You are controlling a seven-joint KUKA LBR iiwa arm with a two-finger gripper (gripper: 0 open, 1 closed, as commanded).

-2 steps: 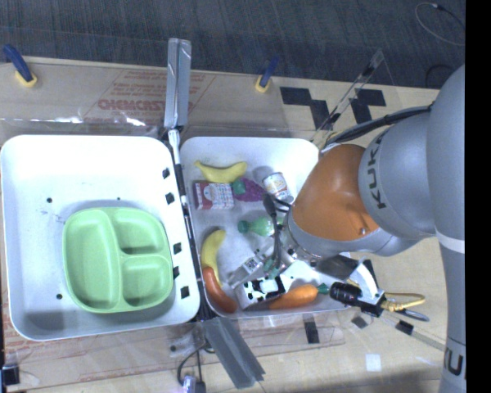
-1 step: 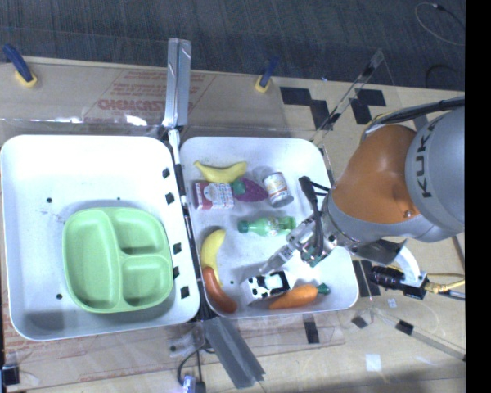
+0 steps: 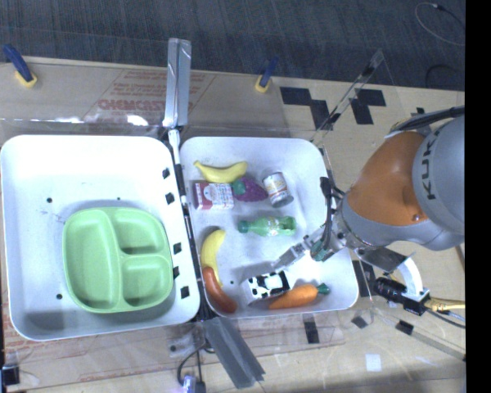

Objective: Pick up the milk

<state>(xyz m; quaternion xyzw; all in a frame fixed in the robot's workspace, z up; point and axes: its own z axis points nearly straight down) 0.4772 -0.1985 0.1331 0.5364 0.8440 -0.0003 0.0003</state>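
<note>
Milk carton (image 3: 268, 286), black-and-white cow print: located in right bin (image 3: 254, 147), near the front wall, right of centre. Lying on its side. Long axis approx. left-right, right end raised slightly toward the back of the bin. Which end is the top: cannot tell, too small.

Adjacent items:
- Carrot (image 3: 293, 296): just beside the carton on its right/front side, apparently touching; green end pointing right. Same approx. axis as the carton.
- Red-orange sausage-shaped item (image 3: 216, 291): left of carton, near the front-left corner, a small gap between.
- Banana (image 3: 212, 247): above the red item, left of carton, apart from it.
- Green bottle (image 3: 267, 225): lying across mid-bin, behind the carton, apart.
- Further back: pink carton (image 3: 213, 195), purple item (image 3: 249, 189), can (image 3: 277, 189), second banana (image 3: 222, 170).

Arm (image 3: 393, 195) in from the right over the bin's right wall. Jaws low inside the bin, just behind and right of the milk carton, btwn. it and the green bottle. Nothing visibly btwn. them. Apart or together: cannot tell, blurred and partly covered by the wrist.

Left bin (image 3: 16, 219): green divided tray (image 3: 119, 259).

Worktop (image 3: 229, 88) partly hidden under the arm on the right.
</note>
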